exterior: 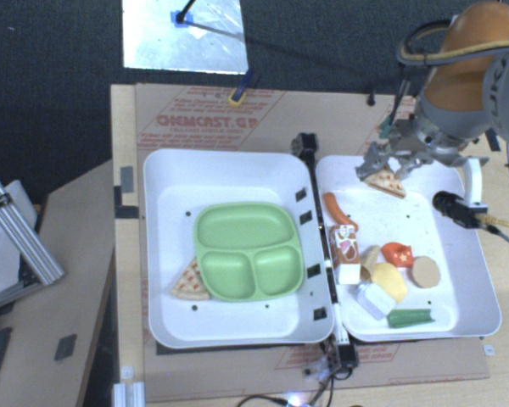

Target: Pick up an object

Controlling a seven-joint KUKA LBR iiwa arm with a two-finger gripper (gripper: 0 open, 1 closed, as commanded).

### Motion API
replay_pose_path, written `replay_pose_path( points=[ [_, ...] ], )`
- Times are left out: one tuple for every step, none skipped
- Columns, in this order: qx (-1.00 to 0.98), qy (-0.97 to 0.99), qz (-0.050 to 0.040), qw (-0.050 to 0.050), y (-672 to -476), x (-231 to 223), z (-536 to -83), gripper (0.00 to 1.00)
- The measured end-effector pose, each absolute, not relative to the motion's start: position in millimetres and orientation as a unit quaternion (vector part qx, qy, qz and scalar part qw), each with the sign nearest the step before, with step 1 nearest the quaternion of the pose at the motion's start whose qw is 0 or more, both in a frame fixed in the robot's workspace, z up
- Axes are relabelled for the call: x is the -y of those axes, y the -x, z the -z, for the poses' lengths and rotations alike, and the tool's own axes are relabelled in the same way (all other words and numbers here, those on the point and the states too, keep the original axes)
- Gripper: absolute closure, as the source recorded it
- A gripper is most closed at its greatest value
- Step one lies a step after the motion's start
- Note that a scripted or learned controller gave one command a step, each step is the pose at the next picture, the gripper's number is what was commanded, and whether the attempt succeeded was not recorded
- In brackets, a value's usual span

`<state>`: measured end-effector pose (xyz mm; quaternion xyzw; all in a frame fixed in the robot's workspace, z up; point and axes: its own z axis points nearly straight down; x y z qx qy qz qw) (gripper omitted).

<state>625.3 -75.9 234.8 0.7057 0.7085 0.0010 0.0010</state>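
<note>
The green bean is left aside; a pizza slice appears pinched by the gripper and should be lifted straight, slowly.

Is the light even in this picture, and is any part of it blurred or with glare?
In the camera view the light is soft and even over both bins. The foil sheet at the top shows bright glare. The arm's orange band is slightly blurred. The food pieces look soft in detail, so the label on the small packet cannot be read. Shadows under the green tray are faint.
</note>
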Motion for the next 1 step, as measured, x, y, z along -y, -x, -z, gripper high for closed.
replay_pose_path(
  points=[
    [-0.707,-0.707,0.0002,0.0,-628.1,82.3,-214.1,1.0]
  ],
)
